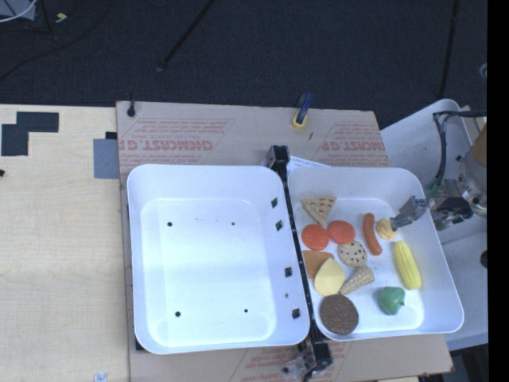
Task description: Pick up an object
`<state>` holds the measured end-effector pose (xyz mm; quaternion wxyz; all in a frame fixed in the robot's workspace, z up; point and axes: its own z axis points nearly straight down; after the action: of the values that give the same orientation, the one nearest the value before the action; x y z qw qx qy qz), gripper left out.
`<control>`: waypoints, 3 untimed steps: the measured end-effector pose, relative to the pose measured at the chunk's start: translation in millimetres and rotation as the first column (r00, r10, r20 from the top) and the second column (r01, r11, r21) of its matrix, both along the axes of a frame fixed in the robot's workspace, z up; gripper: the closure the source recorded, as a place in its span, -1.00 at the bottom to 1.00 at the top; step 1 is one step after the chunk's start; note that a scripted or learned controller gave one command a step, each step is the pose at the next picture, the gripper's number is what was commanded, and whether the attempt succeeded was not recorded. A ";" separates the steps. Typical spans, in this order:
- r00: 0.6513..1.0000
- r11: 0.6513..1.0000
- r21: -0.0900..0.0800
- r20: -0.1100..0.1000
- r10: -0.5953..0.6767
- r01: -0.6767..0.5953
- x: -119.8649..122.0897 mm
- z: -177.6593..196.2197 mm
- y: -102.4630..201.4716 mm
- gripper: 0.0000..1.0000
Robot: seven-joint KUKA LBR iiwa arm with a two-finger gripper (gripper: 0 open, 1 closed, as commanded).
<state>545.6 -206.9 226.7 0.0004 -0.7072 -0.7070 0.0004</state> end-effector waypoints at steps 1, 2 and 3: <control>1.000 1.000 0.006 -0.010 0.004 -0.003 19.3 -114.0 43.6 -1.00; 1.000 1.000 0.002 -0.004 0.002 -0.002 37.0 -141.1 57.8 -1.00; 1.000 1.000 0.001 0.001 0.004 -0.004 81.8 -139.2 107.0 -1.00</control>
<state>627.4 -99.9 87.4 0.0006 -0.7056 -0.7086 -0.0003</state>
